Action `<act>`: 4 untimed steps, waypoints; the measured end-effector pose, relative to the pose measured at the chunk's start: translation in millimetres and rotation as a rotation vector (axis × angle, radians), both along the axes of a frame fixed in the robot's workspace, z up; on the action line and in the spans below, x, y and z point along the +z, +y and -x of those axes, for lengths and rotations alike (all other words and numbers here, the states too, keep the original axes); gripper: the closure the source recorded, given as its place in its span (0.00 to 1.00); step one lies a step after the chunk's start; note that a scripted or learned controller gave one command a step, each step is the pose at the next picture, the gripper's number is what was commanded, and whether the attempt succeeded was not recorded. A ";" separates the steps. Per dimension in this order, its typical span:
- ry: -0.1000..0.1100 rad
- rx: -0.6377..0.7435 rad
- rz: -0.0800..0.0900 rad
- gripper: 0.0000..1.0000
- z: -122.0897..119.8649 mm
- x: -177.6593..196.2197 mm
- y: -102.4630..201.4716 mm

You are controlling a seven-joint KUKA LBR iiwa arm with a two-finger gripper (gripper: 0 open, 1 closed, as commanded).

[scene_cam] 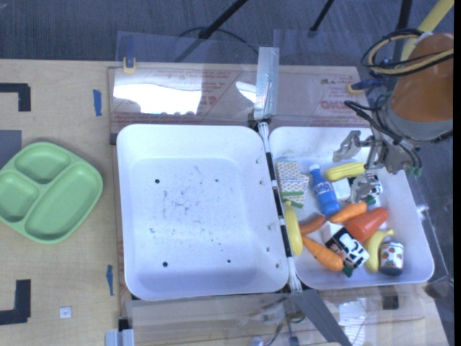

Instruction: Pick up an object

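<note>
The right bin (421, 262) holds a heap of toys. Among them are a blue bottle (324, 191), a yellow corn-like piece (344, 170), a checkered box (290, 177), a banana (292, 229), two orange carrots (322, 254), a red pepper (367, 223) and a black-and-white block (351, 247). My gripper (364, 153) hangs over the far right part of that bin, just above the yellow piece. It is open, with nothing between its fingers.
The left bin (191, 207) lies beside the right one, parted by a raised rim (277, 200). A green divided plate (47, 191) rests on the bench at far left. A clear wall (216, 92) stands behind both bins. Cables loop above the wrist (392, 52).
</note>
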State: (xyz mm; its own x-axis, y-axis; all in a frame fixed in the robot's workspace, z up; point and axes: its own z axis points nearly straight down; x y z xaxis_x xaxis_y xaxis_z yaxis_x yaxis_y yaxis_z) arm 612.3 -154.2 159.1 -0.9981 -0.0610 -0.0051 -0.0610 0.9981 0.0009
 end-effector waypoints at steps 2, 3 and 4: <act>-0.002 0.538 0.002 0.00 -19.6 45.7 -19.4; -0.001 0.957 0.002 0.00 18.2 -24.1 10.5; -0.005 1.346 0.006 0.00 -21.5 107.6 -32.0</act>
State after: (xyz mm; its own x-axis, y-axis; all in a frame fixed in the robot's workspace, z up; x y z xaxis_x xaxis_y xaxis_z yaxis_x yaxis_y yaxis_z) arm 633.7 -186.1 266.7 -0.1633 -0.9866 -0.0045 -0.9866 0.1633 -0.0064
